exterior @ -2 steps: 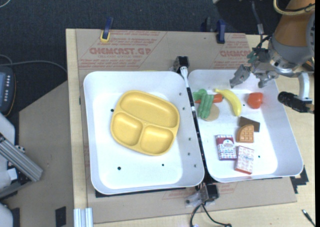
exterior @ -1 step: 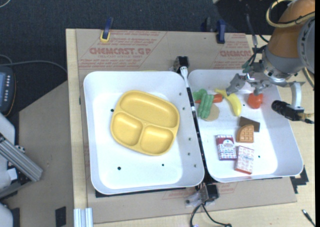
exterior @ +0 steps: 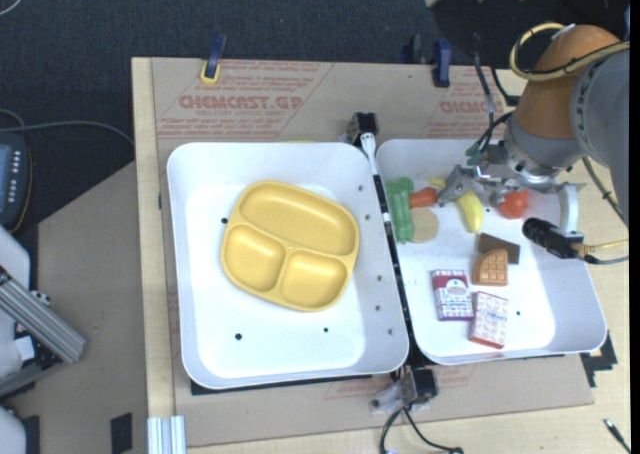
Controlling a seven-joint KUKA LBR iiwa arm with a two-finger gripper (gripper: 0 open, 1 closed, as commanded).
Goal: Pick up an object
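My gripper (exterior: 482,182) hangs low over the back of the right bin (exterior: 560,332), on the arm that comes in from the right. Directly beneath and around it lie a yellow banana-like piece (exterior: 470,210), a red tomato (exterior: 514,204) and a small orange-red piece (exterior: 425,195). A green vegetable (exterior: 401,208) lies along the bin's left wall, beside a tan round biscuit (exterior: 427,229). Nearer the front are a waffle (exterior: 491,267) on a brown slab (exterior: 503,245), a red box (exterior: 452,294) and a pink packet (exterior: 490,319).
The left bin (exterior: 200,272) holds a yellow divided plate (exterior: 290,244). A raised divider wall (exterior: 385,242) separates the two bins. Blue and yellow clamps (exterior: 211,62) sit at the back edge of the cardboard base.
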